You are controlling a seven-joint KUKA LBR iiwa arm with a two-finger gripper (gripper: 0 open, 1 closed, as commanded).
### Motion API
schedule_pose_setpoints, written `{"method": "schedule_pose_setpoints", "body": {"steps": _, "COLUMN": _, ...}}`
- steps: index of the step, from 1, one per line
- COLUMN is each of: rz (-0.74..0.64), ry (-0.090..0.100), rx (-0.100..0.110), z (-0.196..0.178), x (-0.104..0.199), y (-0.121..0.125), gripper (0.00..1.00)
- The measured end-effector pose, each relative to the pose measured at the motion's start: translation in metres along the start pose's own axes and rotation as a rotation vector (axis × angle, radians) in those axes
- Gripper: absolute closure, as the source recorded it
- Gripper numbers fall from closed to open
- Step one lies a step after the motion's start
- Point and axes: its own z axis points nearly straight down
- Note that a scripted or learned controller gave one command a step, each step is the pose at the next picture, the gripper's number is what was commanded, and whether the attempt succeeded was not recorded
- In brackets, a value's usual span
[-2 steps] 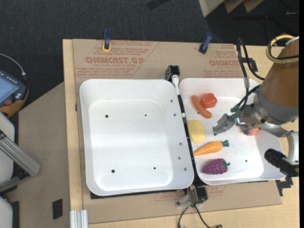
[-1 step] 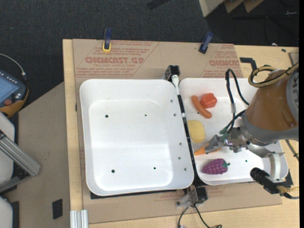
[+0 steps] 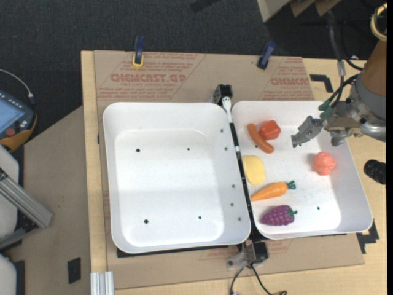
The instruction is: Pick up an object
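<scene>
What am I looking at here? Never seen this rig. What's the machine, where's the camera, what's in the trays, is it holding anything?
One fixed camera looks down at a slant on a bench. Two shallow white bins sit side by side: the left bin and the right bin. The machine is a single robot arm reaching in from the right, ending in a two-finger gripper that hangs above the right bin.

The right bin holds toy food: a red pepper, a sausage, a yellow lemon-like piece, a carrot, purple grapes and a pink round fruit.

Nothing sits between the fingers, so it holds nothing. Its job is to pick up one object.
</scene>
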Motion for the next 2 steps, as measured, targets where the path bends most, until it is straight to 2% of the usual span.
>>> {"method": "schedule_pose_setpoints", "body": {"steps": 1, "rz": 0.002, "ry": 0.008, "rx": 0.037, "z": 0.122, "x": 0.035, "y": -0.043, "gripper": 0.00}}
{"method": "schedule_pose_setpoints", "body": {"steps": 2, "rz": 0.007, "ry": 0.007, "rx": 0.027, "z": 0.219, "x": -0.010, "y": -0.043, "gripper": 0.00}}
